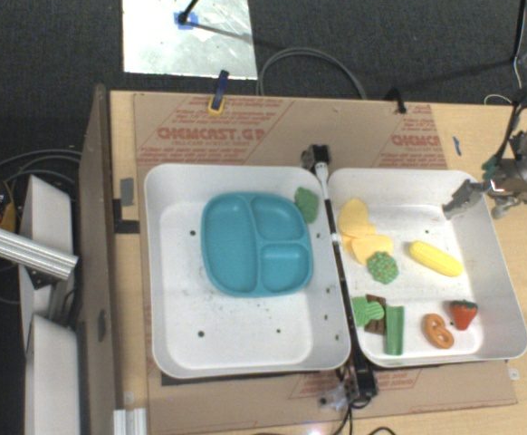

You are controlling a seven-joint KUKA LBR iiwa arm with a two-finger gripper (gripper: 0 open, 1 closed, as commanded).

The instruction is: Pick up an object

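Gripper sits at the far right rim of the right bin, fingers spread apart, nothing between them. Pickable items lie loose there: yellow corn, strawberry, pretzel, green broccoli. Left bin holds a blue divided plate. Likely poised to drop in; corn lies nearest.

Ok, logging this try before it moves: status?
Hand at right bin's upper right edge, holding nothing. Yellow corn nearest below it, untouched. Nothing in the way.
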